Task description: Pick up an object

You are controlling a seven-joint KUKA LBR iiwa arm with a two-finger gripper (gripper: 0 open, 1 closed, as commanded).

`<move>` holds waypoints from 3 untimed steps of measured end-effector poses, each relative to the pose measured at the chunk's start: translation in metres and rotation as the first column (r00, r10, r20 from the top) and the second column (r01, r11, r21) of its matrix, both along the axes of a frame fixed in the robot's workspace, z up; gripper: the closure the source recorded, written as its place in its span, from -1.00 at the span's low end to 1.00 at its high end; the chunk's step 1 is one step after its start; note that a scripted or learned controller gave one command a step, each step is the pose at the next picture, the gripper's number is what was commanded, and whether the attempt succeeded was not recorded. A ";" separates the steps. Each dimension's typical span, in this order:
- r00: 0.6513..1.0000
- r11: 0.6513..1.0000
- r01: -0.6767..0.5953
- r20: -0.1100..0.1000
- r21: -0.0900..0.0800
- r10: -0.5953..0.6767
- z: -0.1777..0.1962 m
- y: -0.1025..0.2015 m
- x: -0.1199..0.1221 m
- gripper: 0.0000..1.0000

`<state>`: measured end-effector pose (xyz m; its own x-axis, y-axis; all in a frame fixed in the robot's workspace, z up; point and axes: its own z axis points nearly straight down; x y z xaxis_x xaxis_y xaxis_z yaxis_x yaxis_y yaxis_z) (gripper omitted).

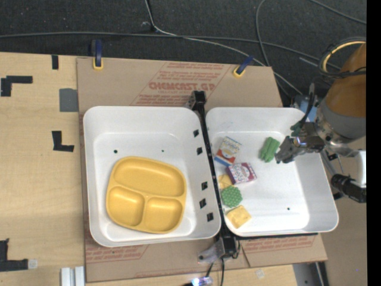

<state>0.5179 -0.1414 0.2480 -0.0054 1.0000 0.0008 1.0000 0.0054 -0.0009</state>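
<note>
Lowest in the view, a yellow block (pixel 239 217) lies in the right bin (pixel 309 219), with a green round piece (pixel 231 196) just above it, then a purple-printed packet (pixel 241 173) and a white packet (pixel 228 148) further up along the bin's left side. Over the same bin's right part, the pincer (pixel 288 149) hangs just beside a green cylinder (pixel 269 149), and whether its tips are parted or closed cannot be told. Left bin (pixel 95 159) holds a yellow divided tray (pixel 146 194), and both bins rest on the cardboard-covered counter (pixel 172 82).
</note>
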 end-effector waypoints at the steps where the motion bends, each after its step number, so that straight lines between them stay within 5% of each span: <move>1: 1.000 1.000 -0.002 0.000 0.001 0.002 0.005 0.050 0.012 1.00; 3: 1.000 1.000 -0.002 0.000 0.000 0.002 -0.012 0.156 0.035 1.00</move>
